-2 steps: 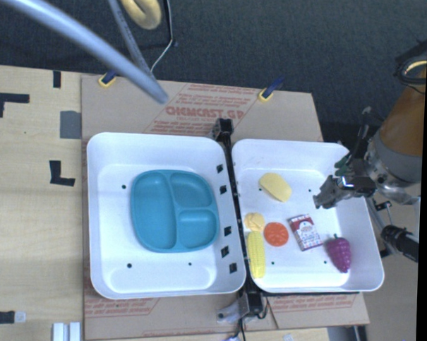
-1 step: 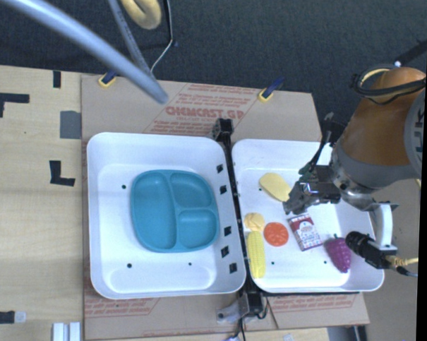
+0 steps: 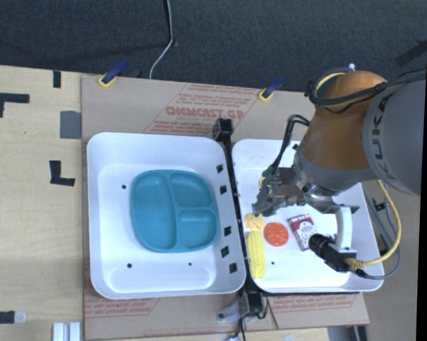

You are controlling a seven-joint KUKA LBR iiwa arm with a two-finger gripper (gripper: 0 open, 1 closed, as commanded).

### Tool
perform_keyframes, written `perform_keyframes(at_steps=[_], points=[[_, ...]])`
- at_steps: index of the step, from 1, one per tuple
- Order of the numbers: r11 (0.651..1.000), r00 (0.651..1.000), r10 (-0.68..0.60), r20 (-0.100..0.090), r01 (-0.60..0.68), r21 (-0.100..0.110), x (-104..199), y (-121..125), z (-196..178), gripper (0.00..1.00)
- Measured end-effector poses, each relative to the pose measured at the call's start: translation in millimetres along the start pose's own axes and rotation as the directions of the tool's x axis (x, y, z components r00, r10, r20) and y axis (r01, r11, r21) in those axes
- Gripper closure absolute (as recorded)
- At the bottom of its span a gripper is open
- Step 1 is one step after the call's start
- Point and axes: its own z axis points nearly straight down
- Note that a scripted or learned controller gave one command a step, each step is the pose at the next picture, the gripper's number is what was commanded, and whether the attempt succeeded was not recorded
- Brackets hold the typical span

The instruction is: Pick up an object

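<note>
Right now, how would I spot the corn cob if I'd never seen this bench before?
Find the right-hand white bin, the one the arm reaches into. Along its left wall, near the front edge, lies the corn cob. It is long, yellow and ribbed, unlike the round red tomato just to its right and the small red packet beyond.

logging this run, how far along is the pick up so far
Done: the arm has reached into the right bin, with the claw low near the corn and the tomato. In hand: nothing I can confirm; no item shows between the fingers, and their state is unclear. Left: grasp and lift one item. The corn, tomato and red packet all lie on the bin floor; the blue plate sits in the left bin.
</note>
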Motion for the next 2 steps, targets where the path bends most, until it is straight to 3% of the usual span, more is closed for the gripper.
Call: perform_keyframes(at_steps=[2], points=[[1.000,1.000,0.000,0.001,0.000,0.000,94.1,-12.9,10.3,1.00]])
